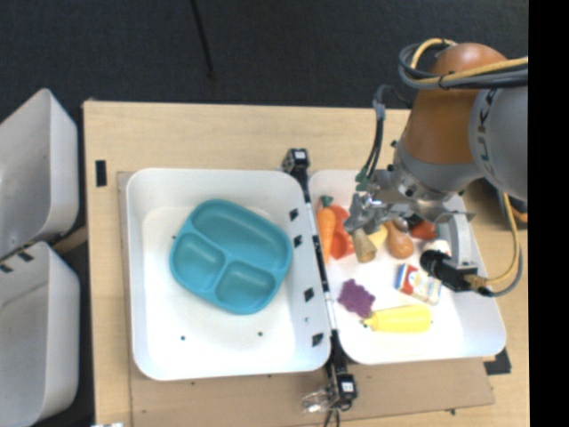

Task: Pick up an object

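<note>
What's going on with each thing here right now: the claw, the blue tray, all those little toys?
gripper: low in the right bin, over the toys
blue tray: flat in the left bin
carrot: lying by the divider
purple toy: lying loose
yellow toy: on its side

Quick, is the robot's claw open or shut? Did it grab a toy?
Gripper: low in the right bin over the toy food; open or shut cannot be told, and no toy visibly held.

Gripper [369, 213] fingertips lost among toys, perhaps touching the tan piece [364, 245].
</note>
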